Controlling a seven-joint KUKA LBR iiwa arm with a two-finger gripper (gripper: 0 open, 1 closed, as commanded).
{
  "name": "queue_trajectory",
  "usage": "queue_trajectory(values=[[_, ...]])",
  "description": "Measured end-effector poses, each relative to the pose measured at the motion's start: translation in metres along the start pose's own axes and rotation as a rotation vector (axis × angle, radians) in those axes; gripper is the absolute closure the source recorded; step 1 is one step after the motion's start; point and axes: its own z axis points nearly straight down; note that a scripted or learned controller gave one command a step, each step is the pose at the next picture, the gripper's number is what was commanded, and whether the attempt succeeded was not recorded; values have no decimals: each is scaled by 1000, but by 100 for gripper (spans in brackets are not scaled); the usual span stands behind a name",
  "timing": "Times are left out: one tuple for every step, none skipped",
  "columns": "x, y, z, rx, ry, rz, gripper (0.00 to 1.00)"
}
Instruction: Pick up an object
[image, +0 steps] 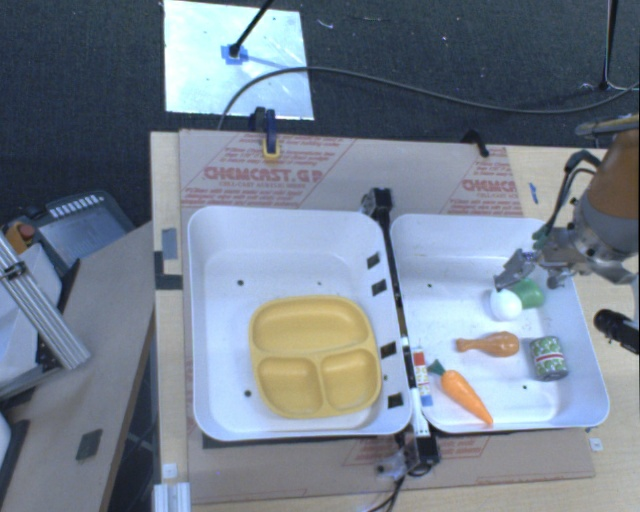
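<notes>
From the overhead camera view, the claw (522, 272) hung low over the far part of the right bin (440, 240), its grey fingers just above a white egg-shaped object (505, 303) and a green object (530, 294) lying touching each other; whether the fingers were spread or pressed together could not be told, and nothing showed between them; the brown board (330, 165) under the bins carried red lettering reading "CHEMCAST GP"; nearer the front of the right bin lay a tan drumstick-shaped toy (490, 345), a small green-patterned can (548, 357) on its side, and an orange carrot (464, 391) with a green top; the left bin (220, 250) held a yellow divided plate (313, 353) with three compartments; both bins sat side by side on the worktop (165, 200).
</notes>
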Motion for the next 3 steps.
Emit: queue_trajectory(values=[[0,3,-6,-11,-2,-2,0],[-7,-3,50,-7,-2,0,0],[-7,-3,102,-8,-1,-1,0]])
